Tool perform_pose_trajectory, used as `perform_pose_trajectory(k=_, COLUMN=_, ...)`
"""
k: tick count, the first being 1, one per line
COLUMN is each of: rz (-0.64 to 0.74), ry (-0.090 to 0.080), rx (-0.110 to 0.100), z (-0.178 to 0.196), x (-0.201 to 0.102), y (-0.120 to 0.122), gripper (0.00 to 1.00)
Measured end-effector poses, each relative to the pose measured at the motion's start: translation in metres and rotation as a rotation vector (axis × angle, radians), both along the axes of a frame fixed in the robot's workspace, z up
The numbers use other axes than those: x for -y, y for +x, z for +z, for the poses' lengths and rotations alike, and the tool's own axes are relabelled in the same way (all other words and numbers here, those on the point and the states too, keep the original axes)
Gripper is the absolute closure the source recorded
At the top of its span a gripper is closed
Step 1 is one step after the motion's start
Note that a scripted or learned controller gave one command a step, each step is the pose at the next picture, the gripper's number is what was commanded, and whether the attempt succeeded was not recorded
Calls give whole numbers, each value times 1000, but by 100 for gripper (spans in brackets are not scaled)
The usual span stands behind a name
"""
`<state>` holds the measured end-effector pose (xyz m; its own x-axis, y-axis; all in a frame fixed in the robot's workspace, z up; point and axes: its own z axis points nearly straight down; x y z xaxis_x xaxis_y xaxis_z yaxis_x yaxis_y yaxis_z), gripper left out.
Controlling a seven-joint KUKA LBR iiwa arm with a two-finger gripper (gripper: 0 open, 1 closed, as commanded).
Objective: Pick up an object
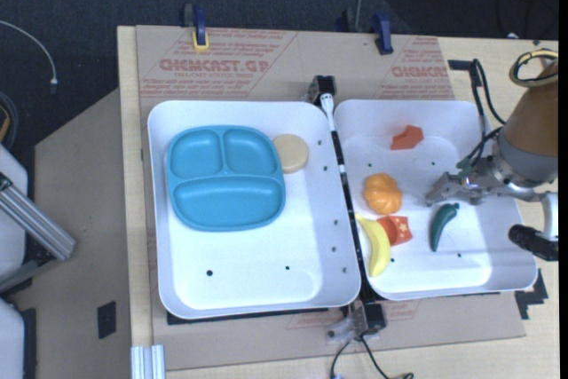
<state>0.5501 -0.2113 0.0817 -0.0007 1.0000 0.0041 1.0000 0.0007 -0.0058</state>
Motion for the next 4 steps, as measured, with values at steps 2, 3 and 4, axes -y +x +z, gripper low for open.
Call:
perform_pose_trajectory(k=2, rz=1, ry=-8, rx=14, z=77, x=-2, y=4, gripper=100)
perform_pose_trajectory(k=3, rz=0, ry=-8, rx=14, z=134, x=1, y=-4, gripper=100)
perform_pose_trajectory(k=4, rz=1, ry=-8, rx=13, z=177, x=1, y=-1, gripper=100)
